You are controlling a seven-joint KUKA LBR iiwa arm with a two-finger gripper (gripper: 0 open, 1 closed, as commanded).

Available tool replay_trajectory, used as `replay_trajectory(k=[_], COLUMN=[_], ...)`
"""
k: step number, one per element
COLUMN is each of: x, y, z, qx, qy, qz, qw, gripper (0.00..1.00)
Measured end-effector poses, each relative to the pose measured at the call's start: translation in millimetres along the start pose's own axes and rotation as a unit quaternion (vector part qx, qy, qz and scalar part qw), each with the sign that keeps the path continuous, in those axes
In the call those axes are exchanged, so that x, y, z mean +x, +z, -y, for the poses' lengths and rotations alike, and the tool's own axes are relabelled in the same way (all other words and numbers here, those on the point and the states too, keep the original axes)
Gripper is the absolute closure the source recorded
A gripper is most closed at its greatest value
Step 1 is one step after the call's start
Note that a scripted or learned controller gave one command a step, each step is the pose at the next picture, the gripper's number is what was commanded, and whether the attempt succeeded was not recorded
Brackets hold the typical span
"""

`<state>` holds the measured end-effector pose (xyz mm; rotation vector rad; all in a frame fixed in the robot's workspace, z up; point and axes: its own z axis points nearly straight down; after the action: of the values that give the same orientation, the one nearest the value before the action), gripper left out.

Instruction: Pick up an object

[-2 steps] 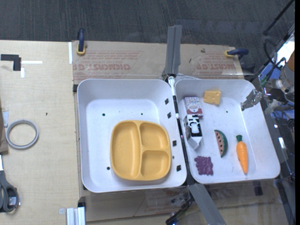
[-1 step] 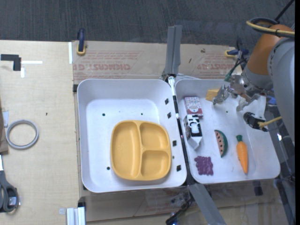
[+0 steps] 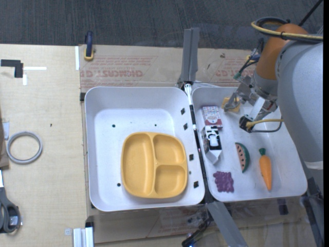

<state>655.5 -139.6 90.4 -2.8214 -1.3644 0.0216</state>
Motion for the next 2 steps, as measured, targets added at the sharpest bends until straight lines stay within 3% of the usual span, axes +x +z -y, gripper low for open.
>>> replay_trajectory(k=[1,2], x=[1.4,1.5], y=[-9.7,-9.4], z=[-0.9,-0.7], qx=[-0.004,-0.004], qy=[-0.002,-0.002], qz=[0.0,0.0], qw=[1.0,1.0], gripper=[1.0,0.0])
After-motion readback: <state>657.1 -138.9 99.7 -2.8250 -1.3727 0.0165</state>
